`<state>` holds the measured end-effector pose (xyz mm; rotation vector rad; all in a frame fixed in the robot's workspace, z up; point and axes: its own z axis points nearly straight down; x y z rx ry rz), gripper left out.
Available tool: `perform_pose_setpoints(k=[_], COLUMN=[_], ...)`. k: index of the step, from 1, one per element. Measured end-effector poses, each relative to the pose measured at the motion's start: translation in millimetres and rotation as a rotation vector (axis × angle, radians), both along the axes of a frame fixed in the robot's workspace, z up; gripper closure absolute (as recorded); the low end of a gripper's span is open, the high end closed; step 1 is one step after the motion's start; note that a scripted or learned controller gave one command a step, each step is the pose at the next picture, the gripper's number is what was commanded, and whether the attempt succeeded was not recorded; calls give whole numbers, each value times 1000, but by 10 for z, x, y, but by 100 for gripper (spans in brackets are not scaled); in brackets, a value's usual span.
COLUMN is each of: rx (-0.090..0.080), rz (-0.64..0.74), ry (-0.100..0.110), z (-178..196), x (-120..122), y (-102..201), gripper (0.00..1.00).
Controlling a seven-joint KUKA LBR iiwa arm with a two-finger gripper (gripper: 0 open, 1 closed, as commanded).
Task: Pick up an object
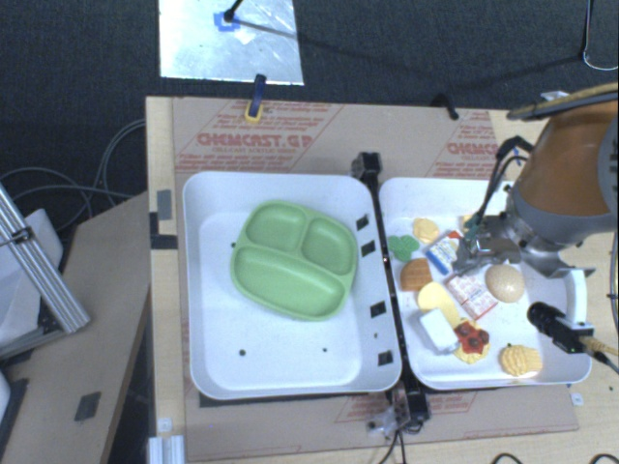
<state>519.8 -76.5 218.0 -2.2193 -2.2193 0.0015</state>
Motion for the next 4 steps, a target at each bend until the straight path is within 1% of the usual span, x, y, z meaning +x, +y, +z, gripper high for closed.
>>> perform_pose_setpoints(k=[1,2,3,4], rx=[0,-1,-2,-2], rz=[0,1,1,0], ry=[-3,-4,-5,-4], z=[149,67,161,84], x=[-301,-323,-215,-169], y=[107,159,96,41], gripper=[100,100,100,100])
